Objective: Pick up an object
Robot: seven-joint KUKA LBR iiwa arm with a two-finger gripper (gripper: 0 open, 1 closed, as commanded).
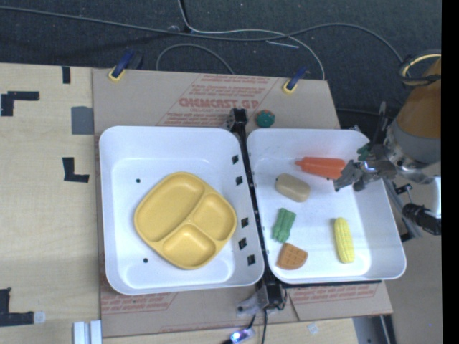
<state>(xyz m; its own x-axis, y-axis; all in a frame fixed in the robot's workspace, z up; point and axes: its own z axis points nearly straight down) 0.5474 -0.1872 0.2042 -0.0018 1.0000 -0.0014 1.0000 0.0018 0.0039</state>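
Observation:
The right bin (373,264) holds an orange carrot (322,166), a beige potato-like lump (292,187), a green pickle (283,224), a yellow corn cob (343,239) and an orange waffle-patterned piece (292,256). My gripper (353,177) hangs over the right bin's far right part, just right of the carrot's tip. Its dark fingers point left and down toward the carrot. Nothing shows between them.
The left bin (115,192) holds a yellow divided plate (186,219). A small teal ball (265,118) lies on the cardboard behind the bins. Black clips run along the seam between the bins. Cables cross the dark floor at the back.

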